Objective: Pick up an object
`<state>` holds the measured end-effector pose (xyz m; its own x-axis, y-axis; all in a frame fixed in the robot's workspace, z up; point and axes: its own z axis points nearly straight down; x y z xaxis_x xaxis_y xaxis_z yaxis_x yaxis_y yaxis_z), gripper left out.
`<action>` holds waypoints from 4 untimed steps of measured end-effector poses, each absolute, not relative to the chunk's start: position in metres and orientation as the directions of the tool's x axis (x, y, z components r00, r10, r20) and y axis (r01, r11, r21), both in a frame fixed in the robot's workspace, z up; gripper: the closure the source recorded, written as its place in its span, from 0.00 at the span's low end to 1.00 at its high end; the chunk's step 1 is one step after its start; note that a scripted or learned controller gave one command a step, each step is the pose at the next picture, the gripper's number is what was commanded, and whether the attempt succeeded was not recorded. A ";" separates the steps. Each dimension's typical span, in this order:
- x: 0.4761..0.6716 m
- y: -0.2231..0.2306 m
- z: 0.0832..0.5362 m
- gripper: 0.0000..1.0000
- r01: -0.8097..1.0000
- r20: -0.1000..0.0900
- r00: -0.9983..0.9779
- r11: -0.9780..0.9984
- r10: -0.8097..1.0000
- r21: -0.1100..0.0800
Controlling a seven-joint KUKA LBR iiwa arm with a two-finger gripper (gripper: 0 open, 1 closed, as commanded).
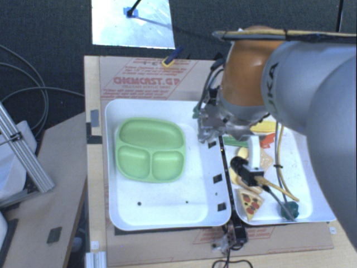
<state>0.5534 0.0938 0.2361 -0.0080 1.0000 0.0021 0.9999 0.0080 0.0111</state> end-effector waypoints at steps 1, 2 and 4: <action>0.549 0.123 0.218 1.00 1.000 0.001 -0.006 0.006 1.000 -0.001; 0.518 0.133 0.317 1.00 1.000 0.004 -0.007 0.007 1.000 0.009; 0.484 0.187 0.231 1.00 1.000 0.000 -0.009 0.009 1.000 -0.008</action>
